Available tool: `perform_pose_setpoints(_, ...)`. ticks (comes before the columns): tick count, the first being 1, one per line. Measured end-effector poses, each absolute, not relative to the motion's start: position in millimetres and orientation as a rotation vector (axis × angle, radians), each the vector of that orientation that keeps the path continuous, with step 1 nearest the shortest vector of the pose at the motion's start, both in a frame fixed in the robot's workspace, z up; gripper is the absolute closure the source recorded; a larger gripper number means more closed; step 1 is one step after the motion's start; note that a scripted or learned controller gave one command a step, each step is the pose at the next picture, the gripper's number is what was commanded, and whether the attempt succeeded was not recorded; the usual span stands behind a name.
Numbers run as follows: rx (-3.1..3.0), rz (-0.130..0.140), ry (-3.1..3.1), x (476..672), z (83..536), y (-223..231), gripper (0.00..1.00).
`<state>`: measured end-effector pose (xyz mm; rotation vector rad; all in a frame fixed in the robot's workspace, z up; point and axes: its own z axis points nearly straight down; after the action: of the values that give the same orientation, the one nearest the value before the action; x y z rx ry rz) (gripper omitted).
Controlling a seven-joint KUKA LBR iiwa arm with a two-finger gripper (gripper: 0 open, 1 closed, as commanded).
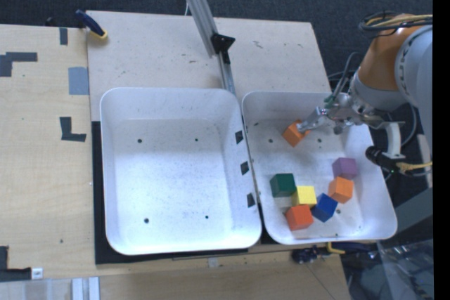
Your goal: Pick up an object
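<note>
Orange block (293, 134) sits in the right bin (365, 221), in its upper half and toward the edge it shares with the left bin (169, 235). The gripper (305, 127) reaches in from the right edge of that bin, its slim fingers stretched out leftward and slightly down, and their tips meet the block at its upper right corner. At this size it cannot be told whether the block lies between the fingers or only against them, nor whether the jaws are spread or closed.

What the coming move seems to turn on is that one relation: the block lies just left of and a little below the fingertips, tilted so a corner faces the tool, not a flat side. A clean grasp would probably need the fingers to straddle two opposite faces.

Near the bin's bottom edge lies a loose cluster: a green block (283, 185), a yellow block (305, 194), a blue block (325, 208) and a red-orange block (299, 217), with a purple block (344, 166) and a second orange block (341, 189) just beside them toward the right edge. All are well apart from the gripper.
</note>
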<state>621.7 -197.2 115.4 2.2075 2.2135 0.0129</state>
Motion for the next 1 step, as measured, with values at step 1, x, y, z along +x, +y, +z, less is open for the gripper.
perform_pose_setpoints(1, 2.204, 0.017, 2.211, 623.3, 126.5, -197.4, 1.00)
